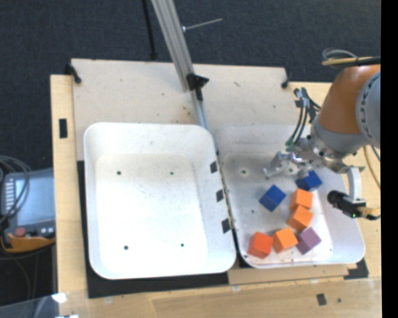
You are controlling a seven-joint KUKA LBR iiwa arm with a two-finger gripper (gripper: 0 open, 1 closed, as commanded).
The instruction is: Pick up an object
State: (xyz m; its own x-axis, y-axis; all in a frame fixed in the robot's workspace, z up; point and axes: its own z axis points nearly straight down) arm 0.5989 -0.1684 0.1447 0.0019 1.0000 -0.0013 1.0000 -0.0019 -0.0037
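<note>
Wooden bench (139, 91) (dark carpet (53, 18) around) bears two white bins (152, 197); fingers' (286, 164) state perhaps unclear—cannot tell

Grey arm with orange band (348, 111), cut off at the right edge, overlaps the right white bin's (345, 247) far corner. Small blue cube (311, 181) partly hidden beneath the wrist. Finger state indiscernible.

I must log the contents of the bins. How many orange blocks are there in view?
4, all in the right bin: one near the front edge, one beside it, one further back, one behind that. The arm may hide more.
</note>
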